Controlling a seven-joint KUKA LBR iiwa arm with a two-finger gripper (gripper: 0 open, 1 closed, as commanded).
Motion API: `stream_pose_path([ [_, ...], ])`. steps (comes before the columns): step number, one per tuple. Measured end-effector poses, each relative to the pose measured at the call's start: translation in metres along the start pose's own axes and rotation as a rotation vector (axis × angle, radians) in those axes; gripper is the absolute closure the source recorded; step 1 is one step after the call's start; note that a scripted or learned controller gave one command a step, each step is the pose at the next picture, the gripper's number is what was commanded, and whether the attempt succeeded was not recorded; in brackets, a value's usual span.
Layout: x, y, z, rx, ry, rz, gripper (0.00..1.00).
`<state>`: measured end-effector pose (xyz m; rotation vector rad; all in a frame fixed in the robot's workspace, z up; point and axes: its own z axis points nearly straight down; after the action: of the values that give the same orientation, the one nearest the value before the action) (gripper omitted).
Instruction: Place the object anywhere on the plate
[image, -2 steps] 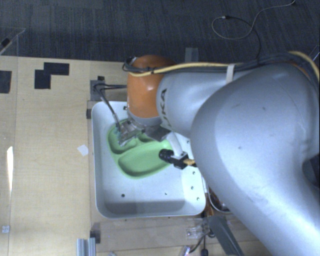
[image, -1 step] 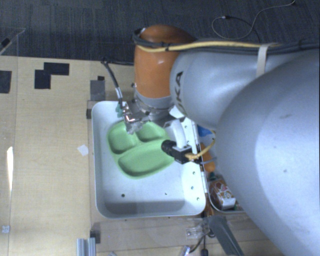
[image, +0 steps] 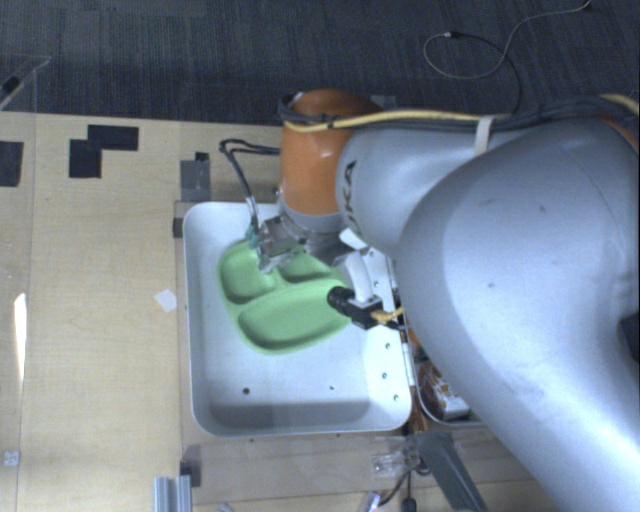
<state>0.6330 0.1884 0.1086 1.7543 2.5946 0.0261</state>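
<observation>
Well, pincer (image: 268, 250) grip unreadable above green plate (image: 285, 315) at the white bin (image: 215, 390) back wall; front floor bare.

Legible text: none. The grey arm (image: 520, 290) carries a dark marking on its casing just beside the orange band (image: 318, 150), too foreshortened to read as letters. Black block shapes (image: 100, 148) on the bench, left of the white bin (image: 205, 330), are plain patterns, not characters. No numbers, labels or brand names can be made out.
</observation>
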Motion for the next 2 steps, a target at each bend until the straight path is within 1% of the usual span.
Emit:
stream_pose_path([
  [1,0.005,0.006,0.007,-0.004,-0.015,-0.139,1.00],
  [2,-0.008,0.037,0.011,0.017,0.010,0.099,1.00],
])
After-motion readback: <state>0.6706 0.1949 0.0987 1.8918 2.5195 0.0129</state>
